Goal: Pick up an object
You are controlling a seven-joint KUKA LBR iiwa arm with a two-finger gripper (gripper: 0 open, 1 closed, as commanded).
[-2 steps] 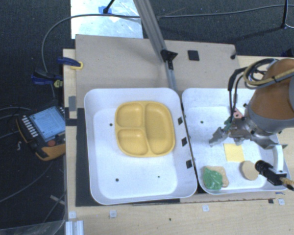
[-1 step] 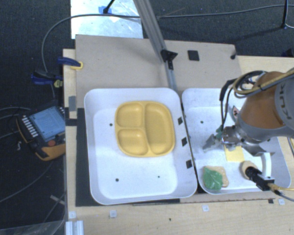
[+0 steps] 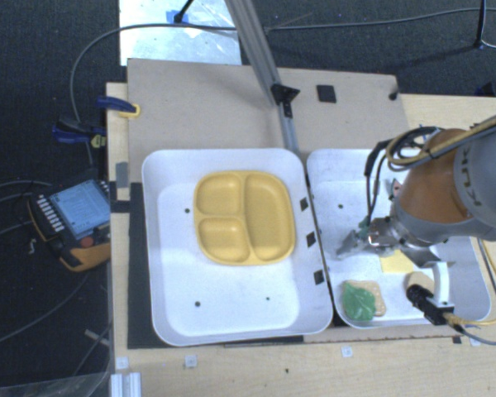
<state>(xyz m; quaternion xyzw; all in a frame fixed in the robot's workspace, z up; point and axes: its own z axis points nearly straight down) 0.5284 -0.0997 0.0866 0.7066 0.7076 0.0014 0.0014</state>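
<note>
Lying flat — a green-and-tan object (image 3: 362,300) in the right bin (image 3: 331,180).

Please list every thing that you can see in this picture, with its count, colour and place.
left bin: one, white, left half of the bench.
right bin: one, white, beside the left bin.
divided plate: one, yellow, three compartments, in the left bin.
green object: one, green on a tan base, front of the right bin.
yellow flat piece: one, pale yellow, right bin, partly under the arm.
handheld device: one, blue screen, orange body, on the floor at left.
clamps: blue and yellow, bench's left edge.
arm: one, grey with an orange band, over the right bin.
claw: one, grey, low over the right bin.
</note>
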